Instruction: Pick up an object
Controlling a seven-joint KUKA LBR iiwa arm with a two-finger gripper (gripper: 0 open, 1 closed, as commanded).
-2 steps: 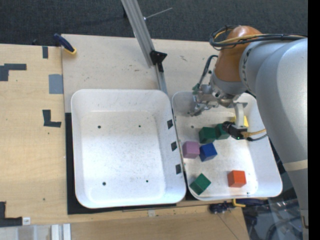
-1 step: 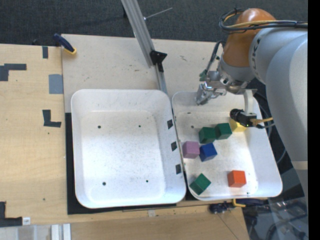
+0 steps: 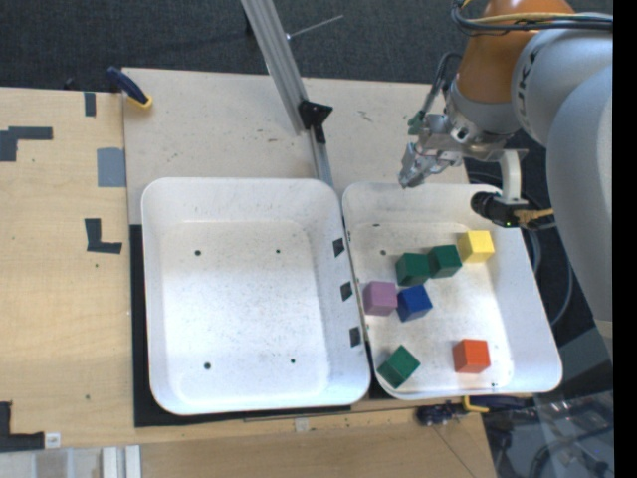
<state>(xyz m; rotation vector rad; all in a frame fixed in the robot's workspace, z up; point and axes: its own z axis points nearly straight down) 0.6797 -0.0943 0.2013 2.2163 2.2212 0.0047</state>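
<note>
So the arm is parked up at about 1 o'clock in the camera view, with the gripper [image 3: 416, 172] hanging over the far rim of the right bin [image 3: 532, 312]. Nothing sits between its tips, so it's carrying nothing. Whether the claw is apart or together is impossible to tell from this angle, since the tip is just a small dark blur.

All the candidates are in that right bin. There's a yellow cube [image 3: 477, 244] toward 2 o'clock within the bin, two dark green cubes [image 3: 429, 264] touching each other near the middle, a blue cube [image 3: 413, 302] just below them with a purple cube [image 3: 379, 297] right against its 9 o'clock side, another green cube [image 3: 399, 364] at about 7 o'clock, and an orange cube [image 3: 472, 355] at 5 o'clock, well apart from the rest. The left bin [image 3: 159, 267] has only specks on its floor.

Looks like the approach step, before any descent. Next move probably calls for swinging toward 6 o'clock over a cube and dropping straight down. The orange or yellow one seems the safer bet, since the clustered ones could get nudged.
</note>
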